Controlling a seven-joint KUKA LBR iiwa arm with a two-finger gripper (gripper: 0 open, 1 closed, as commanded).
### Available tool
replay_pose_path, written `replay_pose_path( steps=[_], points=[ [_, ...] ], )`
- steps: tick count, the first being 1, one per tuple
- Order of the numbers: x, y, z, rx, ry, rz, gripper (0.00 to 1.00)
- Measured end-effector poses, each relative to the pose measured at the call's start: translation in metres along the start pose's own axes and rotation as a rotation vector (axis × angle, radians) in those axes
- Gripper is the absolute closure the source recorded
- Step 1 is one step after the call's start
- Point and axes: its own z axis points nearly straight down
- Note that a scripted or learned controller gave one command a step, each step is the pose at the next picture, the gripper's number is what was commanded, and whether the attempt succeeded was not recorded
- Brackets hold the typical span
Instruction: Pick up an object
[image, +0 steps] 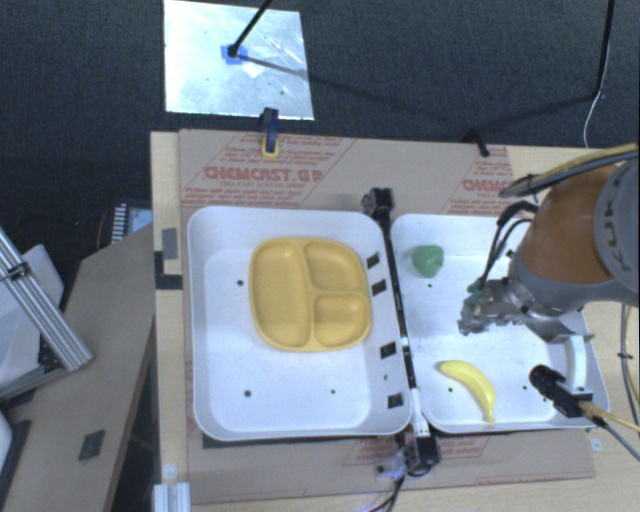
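A yellow banana (471, 385) lies near the front edge of the right bin (440, 320). A small green object (428, 260) sits at the back left of the same bin. My gripper (483, 314) hangs over the middle of the right bin, between the green object and the banana, a little right of both. Nothing shows between its tips, and the view is too coarse to read how they stand.
A yellow divided plate (307, 293) lies in the middle of the left bin (220, 380). A black divider strip (392, 300) runs between the two bins. The arm's grey and orange body (575, 240) covers the right bin's right side.
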Motion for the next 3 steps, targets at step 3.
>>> replay_pose_path(
  steps=[3],
  points=[
    [0.050, 0.021, -0.120, 0.004, 0.003, -0.006, 1.00]
  ],
)
